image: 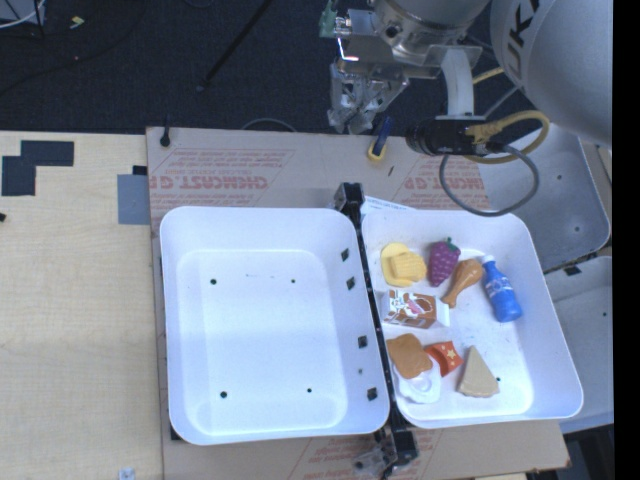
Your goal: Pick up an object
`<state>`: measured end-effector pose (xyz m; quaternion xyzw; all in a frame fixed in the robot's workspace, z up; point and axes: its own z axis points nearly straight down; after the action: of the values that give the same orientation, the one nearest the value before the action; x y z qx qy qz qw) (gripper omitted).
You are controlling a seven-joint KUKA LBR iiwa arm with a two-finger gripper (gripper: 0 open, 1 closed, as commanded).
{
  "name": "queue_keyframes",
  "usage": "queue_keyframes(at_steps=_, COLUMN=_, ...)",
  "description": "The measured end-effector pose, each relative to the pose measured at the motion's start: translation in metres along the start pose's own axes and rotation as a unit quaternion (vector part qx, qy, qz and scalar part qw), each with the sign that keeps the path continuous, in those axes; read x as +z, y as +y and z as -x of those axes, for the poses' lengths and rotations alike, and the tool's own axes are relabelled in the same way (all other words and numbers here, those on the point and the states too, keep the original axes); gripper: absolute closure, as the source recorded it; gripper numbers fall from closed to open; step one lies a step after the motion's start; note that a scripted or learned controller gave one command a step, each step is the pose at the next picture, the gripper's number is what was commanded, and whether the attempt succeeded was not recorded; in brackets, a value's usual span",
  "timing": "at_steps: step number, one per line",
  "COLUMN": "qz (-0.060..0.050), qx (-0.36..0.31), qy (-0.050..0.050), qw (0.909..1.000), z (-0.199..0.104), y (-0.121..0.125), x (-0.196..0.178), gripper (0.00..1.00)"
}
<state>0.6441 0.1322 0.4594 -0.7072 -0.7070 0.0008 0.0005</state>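
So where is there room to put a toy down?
The left shallow white bin has bare floor from wall to wall. The right white bin is crowded in the middle; bare strips run along its right wall, beside the blue plastic bottle.

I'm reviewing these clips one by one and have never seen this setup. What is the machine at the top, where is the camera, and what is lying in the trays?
One camera looks down at a slant on a bench. The big grey shape at the top right is a robot arm; its claw hangs above the bench's far edge, beyond the trays, with nothing visibly between its fingers. Two shallow white bins sit side by side. The left bin has only a few small dark dots on its floor. The right bin holds toy foods: a yellow piece, purple grapes, a brown drumstick, a blue bottle, a small brown carton, a bread-like piece, a red piece and a tan wedge.
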Motion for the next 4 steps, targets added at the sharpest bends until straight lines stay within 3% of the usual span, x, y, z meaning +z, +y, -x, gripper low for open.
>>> queue_keyframes(at_steps=3, qz=0.0, qx=-0.001, qy=0.0, qw=1.0, z=-0.03, y=-0.008, x=-0.079, gripper=1.0)
queue_keyframes(at_steps=4, qz=-0.002, qx=-0.001, qy=0.0, qw=1.0, z=-0.027, y=-0.042, x=-0.078, gripper=1.0)
